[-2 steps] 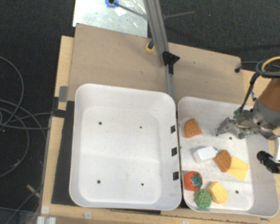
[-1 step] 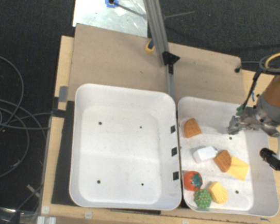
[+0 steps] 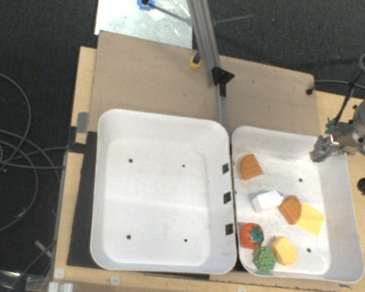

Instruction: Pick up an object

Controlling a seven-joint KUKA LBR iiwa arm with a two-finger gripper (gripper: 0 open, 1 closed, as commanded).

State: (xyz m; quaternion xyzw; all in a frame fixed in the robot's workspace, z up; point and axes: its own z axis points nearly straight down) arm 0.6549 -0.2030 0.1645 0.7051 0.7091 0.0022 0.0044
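1. My end effector hangs over the far right corner of the right bin, low near its rim. I cannot tell whether it is released or clenched; nothing shows in its grasp.
2. The task's candidates all lie in the right bin. A wedge sits near the bin's left wall, towards the far edge.
3. A white block lies mid-bin, just beside a brown piece, which touches a yellow slab.
4. Along the near edge: a tomato, a green piece just beside it, and a yellow piece close to both.
5. The left bin carries no items, so I judge it the drop side.
6. Judgement: no pick made yet. I stand apart from every item; the wedge is nearest and stands alone, so it offers the cleanest approach. The near-edge cluster risks a crowded, failed grasp.
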